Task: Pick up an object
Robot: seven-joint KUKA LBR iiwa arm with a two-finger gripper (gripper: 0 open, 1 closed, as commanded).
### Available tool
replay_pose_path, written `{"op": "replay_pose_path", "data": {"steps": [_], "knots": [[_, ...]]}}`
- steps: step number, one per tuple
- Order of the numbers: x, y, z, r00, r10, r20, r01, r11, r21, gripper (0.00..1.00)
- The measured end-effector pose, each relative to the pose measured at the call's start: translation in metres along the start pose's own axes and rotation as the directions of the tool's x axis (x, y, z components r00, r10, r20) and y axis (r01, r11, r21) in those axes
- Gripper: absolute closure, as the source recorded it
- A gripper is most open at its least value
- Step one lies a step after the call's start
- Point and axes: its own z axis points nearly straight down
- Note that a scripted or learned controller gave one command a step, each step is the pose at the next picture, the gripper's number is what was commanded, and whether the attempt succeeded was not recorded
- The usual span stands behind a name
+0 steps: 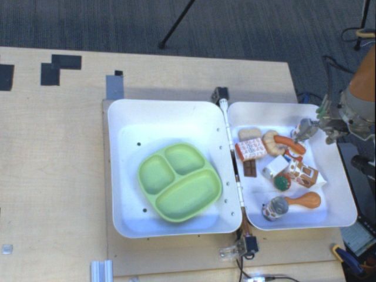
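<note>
— What's on the desk (53,175), starting from the left?

— First the left bin (126,125). A green divided plate (179,182) lies in it, tilted a bit, three compartments, all bare. Take that plate as the marker: everything else sits to its right.

— And across the divider?

— The right bin (343,207) holds the clutter. Closest to the plate is a red-and-white box (251,150), with a dark brown bar (249,168) just below it and a tan bun-like piece (249,133) above. Further right of the plate there's a hot dog (284,143), then a white carton (276,167) touching a small green ball (282,183). Lower, a silver can (274,208) lies beside an orange gourd-shaped toy (303,200).

— The arm?

— Farthest from the plate, coming over the right bin's upper rim. The end effector (304,129) hovers near the hot dog's right end. Its fingers look slightly parted with nothing between them.

— So nothing's lifted?

— No, every object rests in the bin.
</note>
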Motion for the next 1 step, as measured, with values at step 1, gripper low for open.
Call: {"op": "replay_pose_path", "data": {"steps": [1], "knots": [[0.0717, -0.0405, 0.0723, 1.000, 0.000, 0.000, 0.000, 1.000, -0.006, 0.00]]}}
